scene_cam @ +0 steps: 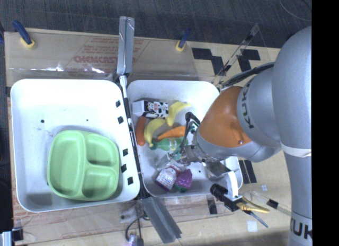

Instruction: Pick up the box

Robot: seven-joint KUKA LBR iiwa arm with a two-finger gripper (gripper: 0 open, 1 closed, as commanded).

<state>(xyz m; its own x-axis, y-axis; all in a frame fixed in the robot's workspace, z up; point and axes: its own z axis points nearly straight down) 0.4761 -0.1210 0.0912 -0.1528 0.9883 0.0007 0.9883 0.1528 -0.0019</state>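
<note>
Grey arm point(265, 112) covers the right bin's point(159, 87) right half and the gripper point(183, 152), whose grip I cannot tell, while the box point(155, 108) lies at the bin's far edge beside a banana point(177, 111).

Grey arm point(296, 96), orange wrist band point(225, 120)

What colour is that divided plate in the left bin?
Light green. The divided plate shows plainly in the camera view.

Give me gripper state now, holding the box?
Gripper: low in the right bin, over the food pile; cannot be told whether it holds anything.
</note>
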